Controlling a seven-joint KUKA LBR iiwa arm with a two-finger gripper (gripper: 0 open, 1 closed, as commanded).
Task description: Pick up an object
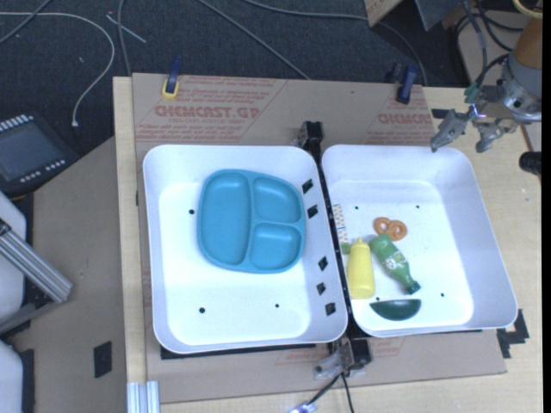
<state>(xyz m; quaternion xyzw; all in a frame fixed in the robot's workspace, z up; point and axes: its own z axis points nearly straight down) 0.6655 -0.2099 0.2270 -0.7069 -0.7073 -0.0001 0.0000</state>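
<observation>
arm [527, 67] cut off at right edge, small print on yellow bottle [361, 268] unreadable

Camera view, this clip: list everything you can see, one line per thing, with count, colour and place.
bins: two, white, side by side on the bench
divided plate: one, blue, left bin
yellow bottle: one, right bin, near its left wall
green bottle: one, right bin, beside the yellow bottle
pretzel: one, orange, right bin, above the bottles
bowl: one, dark green, right bin, front edge
clamps: two, blue, back edge of the board
cables: several, pale, floor behind
hand: one, grey, fingers open, above the right bin's back right corner
</observation>
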